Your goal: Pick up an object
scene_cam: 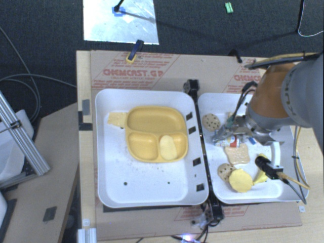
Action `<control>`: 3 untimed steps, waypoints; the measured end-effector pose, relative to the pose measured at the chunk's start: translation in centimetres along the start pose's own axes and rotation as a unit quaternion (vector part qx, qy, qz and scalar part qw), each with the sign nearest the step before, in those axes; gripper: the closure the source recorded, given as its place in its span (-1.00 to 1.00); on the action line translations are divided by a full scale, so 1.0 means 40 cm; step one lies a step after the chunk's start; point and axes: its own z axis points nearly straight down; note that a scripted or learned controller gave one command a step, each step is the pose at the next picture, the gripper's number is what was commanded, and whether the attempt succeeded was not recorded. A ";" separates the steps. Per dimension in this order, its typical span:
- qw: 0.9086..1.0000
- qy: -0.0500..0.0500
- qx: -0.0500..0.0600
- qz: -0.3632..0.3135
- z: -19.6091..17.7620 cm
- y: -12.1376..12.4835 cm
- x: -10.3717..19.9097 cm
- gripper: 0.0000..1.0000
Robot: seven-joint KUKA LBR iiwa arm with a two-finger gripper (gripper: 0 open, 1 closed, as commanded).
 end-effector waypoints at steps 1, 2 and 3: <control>1.000 0.000 0.004 -0.003 -0.005 0.152 -0.051 -1.00; 1.000 0.002 0.010 -0.001 -0.041 -0.006 0.036 -1.00; 1.000 0.001 0.003 -0.001 0.005 -0.055 -0.033 -1.00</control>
